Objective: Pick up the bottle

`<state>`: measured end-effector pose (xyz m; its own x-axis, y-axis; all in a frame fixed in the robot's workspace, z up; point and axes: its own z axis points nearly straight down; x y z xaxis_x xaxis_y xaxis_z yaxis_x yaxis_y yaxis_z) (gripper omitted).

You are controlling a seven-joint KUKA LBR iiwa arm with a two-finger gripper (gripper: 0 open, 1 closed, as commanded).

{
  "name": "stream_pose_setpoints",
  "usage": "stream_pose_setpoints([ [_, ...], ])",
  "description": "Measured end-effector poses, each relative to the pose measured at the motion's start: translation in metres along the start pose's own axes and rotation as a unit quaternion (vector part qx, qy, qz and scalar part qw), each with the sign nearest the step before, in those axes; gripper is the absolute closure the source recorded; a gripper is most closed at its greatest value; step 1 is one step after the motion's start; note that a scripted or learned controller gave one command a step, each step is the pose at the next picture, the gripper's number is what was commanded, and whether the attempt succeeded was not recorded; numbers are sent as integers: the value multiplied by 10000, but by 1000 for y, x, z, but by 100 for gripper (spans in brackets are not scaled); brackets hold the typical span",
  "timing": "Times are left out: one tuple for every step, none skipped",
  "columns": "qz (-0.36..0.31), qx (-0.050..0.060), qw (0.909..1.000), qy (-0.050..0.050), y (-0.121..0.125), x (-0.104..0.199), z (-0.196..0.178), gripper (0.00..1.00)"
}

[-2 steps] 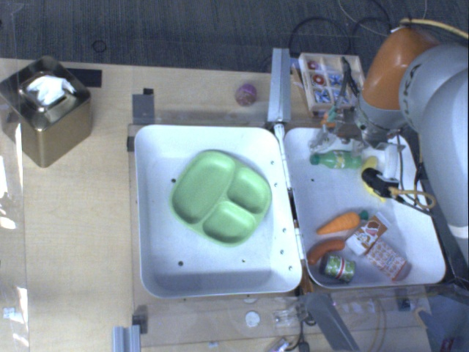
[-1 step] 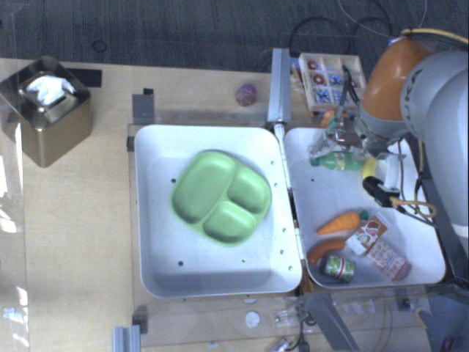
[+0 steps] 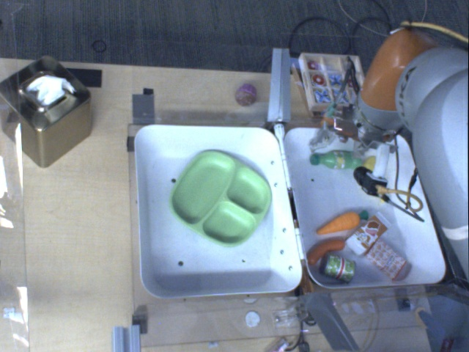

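Now the bottle lies on its side in the right bin, close to that bin's far wall. It is green and see-through, and its cap points toward the left bin. The gripper sits at the end of the grey arm with the orange band. It is right next to the bottle, on the far side of it. It looks small and blurry there, so I cannot tell if it is open or closed, or if it touches the bottle.

Nearer in the same bin are an orange carrot, a brown sausage next to it, and a green can by the near wall. A red and white packet lies just beside the carrot. All of these are well apart from the bottle.

The left bin holds a green plate with three parts. On the desk, left of the bins, stands a gold box with white tissue. A small purple ball sits behind the left bin. A flat box with pictures lies behind the right bin.
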<state>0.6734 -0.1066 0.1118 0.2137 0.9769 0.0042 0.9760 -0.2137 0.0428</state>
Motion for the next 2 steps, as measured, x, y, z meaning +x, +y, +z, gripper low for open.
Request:
stream_pose_setpoints([
  [-1653, 164, 9861, 15, -9, 10, 23, 0],
  [-1369, 168, 9904, 11, -56, 9, 21, 0],
])
